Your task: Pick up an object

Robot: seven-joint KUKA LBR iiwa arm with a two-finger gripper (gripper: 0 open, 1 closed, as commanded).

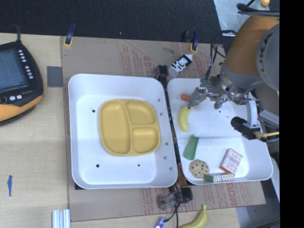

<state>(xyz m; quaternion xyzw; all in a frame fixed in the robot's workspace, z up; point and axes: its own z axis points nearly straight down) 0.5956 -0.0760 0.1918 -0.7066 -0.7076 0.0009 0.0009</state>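
Observation:
The right bin holds a yellow banana, a green block, a round cookie, a red-and-white box, a small green-and-white bar and a small orange piece at the far left corner. My gripper hangs over the far part of this bin, just right of the orange piece and above the banana. Its fingers are spread open with nothing between them. The grey arm with the orange band comes in from the upper right.
The left bin holds a yellow divided plate. A teach pendant lies at the far left of the bench. A black-and-white item lies behind the bins, and another banana lies in front of them.

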